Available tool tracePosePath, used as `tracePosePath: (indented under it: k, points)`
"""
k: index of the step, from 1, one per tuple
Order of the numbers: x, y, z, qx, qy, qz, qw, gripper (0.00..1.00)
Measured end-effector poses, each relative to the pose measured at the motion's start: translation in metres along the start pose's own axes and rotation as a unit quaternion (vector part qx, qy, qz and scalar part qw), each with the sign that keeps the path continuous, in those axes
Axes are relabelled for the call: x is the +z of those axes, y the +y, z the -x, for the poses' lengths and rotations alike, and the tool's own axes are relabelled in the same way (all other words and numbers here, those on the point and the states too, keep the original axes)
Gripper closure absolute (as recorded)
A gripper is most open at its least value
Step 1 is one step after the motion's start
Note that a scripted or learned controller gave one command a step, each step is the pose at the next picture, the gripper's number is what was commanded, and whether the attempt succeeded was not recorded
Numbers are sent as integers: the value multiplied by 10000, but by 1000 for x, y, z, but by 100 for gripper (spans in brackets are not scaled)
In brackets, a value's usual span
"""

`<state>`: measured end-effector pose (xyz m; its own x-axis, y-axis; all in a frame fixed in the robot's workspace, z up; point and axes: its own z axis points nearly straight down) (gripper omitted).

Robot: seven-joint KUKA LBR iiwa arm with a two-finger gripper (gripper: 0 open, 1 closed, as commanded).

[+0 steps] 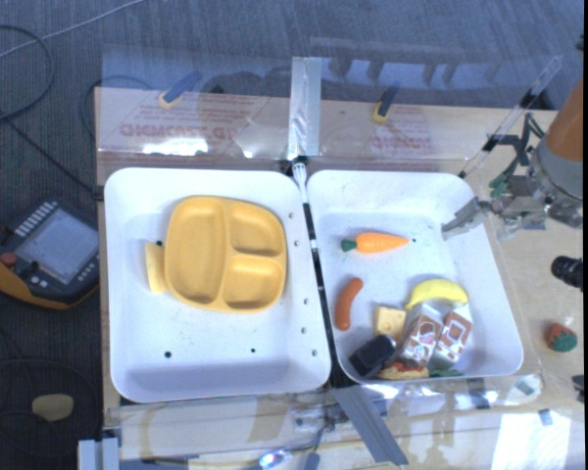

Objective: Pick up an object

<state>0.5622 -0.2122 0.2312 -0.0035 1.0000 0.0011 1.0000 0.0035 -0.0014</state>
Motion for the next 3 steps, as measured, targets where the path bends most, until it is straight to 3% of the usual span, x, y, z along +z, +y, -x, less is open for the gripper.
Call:
tracePosePath:
  k: [1, 2, 3]
  points:
    - [113, 56, -44, -538, -32, 80, 9985, 0]
    - [126, 70, -79, -805, -99, 212, 9965, 0]
    - [140, 88, -9, 707, -1, 58, 9975, 0]
